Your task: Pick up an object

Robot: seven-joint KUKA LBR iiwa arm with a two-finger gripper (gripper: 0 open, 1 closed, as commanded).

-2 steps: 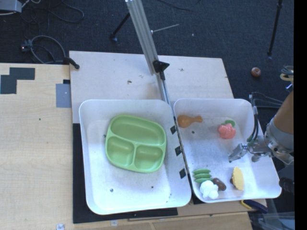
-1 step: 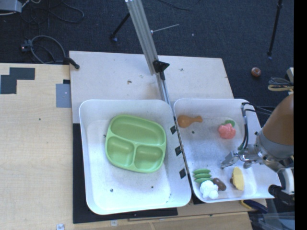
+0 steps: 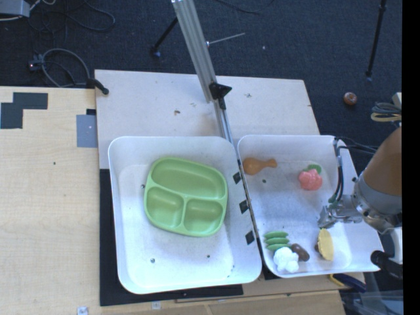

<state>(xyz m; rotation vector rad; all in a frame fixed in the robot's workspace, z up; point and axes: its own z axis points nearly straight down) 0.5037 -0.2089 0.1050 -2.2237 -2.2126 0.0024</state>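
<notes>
Lying in the right bin (image 3: 298, 143) are the small things on offer for picking. A yellow piece (image 3: 325, 244), banana-like, rests near the bin's front right corner, and the gripper (image 3: 330, 216) hangs just above and beside it, at the bin's right side. Nothing can be seen held by the gripper, and whether it is open or closed cannot be told from this slant. To the left of the yellow piece, along the front wall, sit a small brown lump (image 3: 300, 251), a white knobbly item (image 3: 285, 260) and a green pea pod (image 3: 276, 239), the three close together, the brown lump touching the white item. Farther back in the same bin a red strawberry-like toy (image 3: 310, 177) with a green top lies toward the right, and an orange drumstick shape (image 3: 258, 165) lies near the back left corner, well apart from the front group.

The arm (image 3: 380, 182) comes in from the right, grey with an orange band, crossing the right bin's rim, with a dark cable looped along it.

The left bin (image 3: 125, 241) holds a green divided plate (image 3: 186, 196), three compartments, set a little toward the back and right of centre. Both bins stand side by side on the table (image 3: 39, 195), whose pale wood surface runs off to the left. A slanted metal pole (image 3: 200, 51) rises from behind the bins, where they meet.
</notes>
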